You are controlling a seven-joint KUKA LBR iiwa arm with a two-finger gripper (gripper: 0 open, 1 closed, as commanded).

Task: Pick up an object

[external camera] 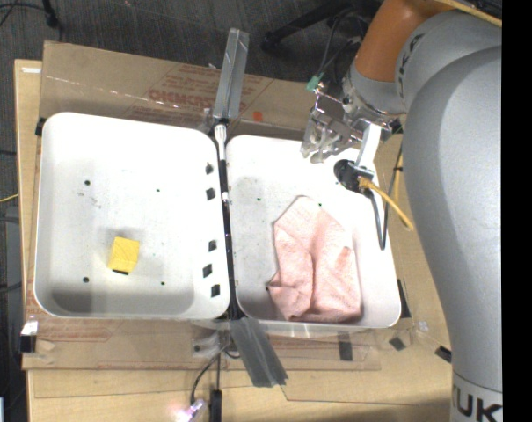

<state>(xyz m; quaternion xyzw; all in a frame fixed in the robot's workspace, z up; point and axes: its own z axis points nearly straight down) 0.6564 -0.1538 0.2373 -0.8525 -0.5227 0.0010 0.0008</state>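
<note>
- Desk (28, 192) of pale wood carries two shallow white bins side by side, with flattened cardboard (142, 77) under their far edges.
- We see the left bin (63, 139) holding one small yellow block (124, 255), lying flat on the floor toward the near left part, well apart from every wall.
- We see the right bin (257, 161) holding a pink cloth (317, 262), crumpled and folded on itself, spread from the bin's middle to its near right corner and touching the near wall.
- A grey bar (229, 77) runs along the seam between the bins at the far side, and a strip of grey tape (258, 354) leaves the seam at the near side.
- The arm (450, 148) comes in from the right, its orange band (384, 29) showing above the wrist.
- The gripper (323, 143) hangs over the far right corner of the right bin, above the rim, apart from the cloth and far from the block.
- We see nothing between the fingers; whether they are spread or closed we cannot tell, since they blur against the white rim.
- A black fitting with a yellow cable (390, 205) sits just beside the gripper, the cable trailing over the right wall of the bin.
- Dark floor (116, 7) with black cables lies beyond the desk.
</note>
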